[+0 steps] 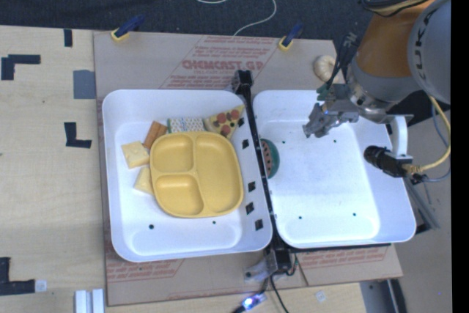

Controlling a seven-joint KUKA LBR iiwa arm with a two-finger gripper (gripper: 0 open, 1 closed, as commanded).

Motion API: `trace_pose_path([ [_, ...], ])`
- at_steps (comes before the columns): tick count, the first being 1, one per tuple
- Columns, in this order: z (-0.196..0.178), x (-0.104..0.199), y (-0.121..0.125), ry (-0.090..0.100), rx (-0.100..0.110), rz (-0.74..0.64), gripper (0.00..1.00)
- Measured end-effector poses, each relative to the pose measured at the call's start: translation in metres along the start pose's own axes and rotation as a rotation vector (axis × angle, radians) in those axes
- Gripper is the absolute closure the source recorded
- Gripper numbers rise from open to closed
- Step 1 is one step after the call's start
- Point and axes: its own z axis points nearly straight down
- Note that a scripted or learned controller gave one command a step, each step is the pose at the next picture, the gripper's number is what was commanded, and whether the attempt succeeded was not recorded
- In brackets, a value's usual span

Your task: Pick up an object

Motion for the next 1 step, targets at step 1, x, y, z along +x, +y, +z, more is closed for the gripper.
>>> trace_pose_path([
  [1, -0.0035, 0.0001, -0.0085, 0.001, 0.002, 0.0, 1.0],
])
